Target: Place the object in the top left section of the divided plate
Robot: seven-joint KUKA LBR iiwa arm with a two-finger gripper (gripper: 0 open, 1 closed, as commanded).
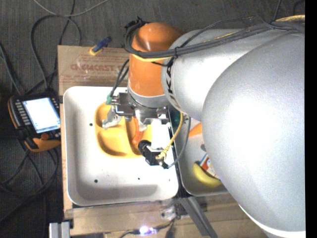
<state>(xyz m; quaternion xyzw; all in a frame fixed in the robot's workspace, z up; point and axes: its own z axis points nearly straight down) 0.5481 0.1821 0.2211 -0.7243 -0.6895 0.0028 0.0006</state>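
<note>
Arm: the grey arm (pixel 237 113) reaches in from the right and fills much of the view; its orange band (pixel 148 58) sits above the wrist, over the left bin.
Claw: the claw (pixel 130 122) hangs low over the yellow divided plate; whether it is wide, narrow or holding anything cannot be told, since the wrist body hides it.
Divided plate: the yellow divided plate (pixel 111 140) lies in the left white bin (pixel 79 148), partly hidden under the wrist; its left rim and lower sections show.
Task object: a small orange piece (pixel 134 135) shows just beside the wrist housing at the plate's right part; which section it lies in cannot be told.
Right bin: the right white bin (pixel 190 185) holds a yellow banana-like item (pixel 204 176) near the bottom edge, mostly under the arm.
Worktop: the worktop (pixel 84 66) carries both bins.
Floor: a handheld pendant (pixel 37 115) with a lit screen lies left of the worktop, amid cables.
</note>
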